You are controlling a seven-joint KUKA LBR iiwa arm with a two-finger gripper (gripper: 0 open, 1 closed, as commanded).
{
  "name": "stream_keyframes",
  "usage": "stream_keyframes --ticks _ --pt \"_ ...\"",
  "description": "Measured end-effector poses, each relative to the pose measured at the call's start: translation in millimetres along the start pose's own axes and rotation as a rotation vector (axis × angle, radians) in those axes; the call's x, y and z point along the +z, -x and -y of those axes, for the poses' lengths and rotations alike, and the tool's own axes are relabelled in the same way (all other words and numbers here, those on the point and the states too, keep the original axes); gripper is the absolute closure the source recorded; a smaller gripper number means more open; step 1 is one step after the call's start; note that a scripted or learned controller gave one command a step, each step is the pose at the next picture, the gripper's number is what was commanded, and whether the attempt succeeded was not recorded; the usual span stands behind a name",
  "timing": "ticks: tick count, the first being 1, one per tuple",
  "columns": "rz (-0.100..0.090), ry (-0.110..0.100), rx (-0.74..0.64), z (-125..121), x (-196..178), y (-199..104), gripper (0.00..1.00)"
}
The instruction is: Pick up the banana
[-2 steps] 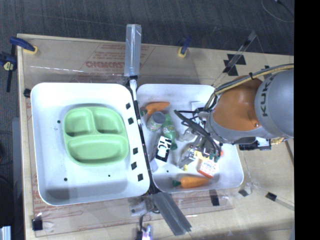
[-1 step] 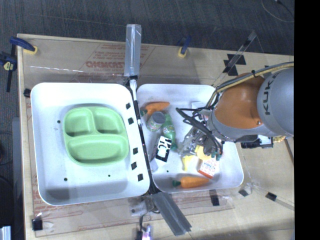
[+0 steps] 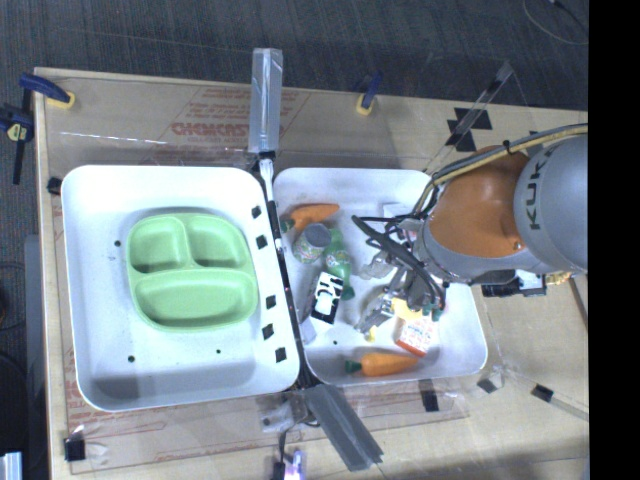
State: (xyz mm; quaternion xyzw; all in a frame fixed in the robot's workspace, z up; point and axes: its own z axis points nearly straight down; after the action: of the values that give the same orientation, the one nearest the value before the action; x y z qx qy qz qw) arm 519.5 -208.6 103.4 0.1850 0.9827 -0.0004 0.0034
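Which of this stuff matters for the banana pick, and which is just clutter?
Job: gripper; yellow piece beside it, possibly the banana; right bin.
Lying about: green tray; upper carrot; lower carrot; green bottle; black-and-white card; red-and-white box.

Gripper [image 3: 385, 303] — low in right bin [image 3: 455, 353]

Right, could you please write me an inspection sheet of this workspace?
Surface: wooden bench bearing two white bins.
Job's things: yellow piece by the tool, possibly the banana; too small to confirm.
Clutter: green plate in left bin; carrots, bottle, box in right bin.
Tool: low over right bin.
Cables: black loops at the wrist.
Surroundings: blue clamps on the bench's far edge.
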Motion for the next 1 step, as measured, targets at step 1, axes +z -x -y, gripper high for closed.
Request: stream_keyframes --ticks 1 --pt "-0.005 0.0 -0.034 7.4 10.4 -17.8 0.0"
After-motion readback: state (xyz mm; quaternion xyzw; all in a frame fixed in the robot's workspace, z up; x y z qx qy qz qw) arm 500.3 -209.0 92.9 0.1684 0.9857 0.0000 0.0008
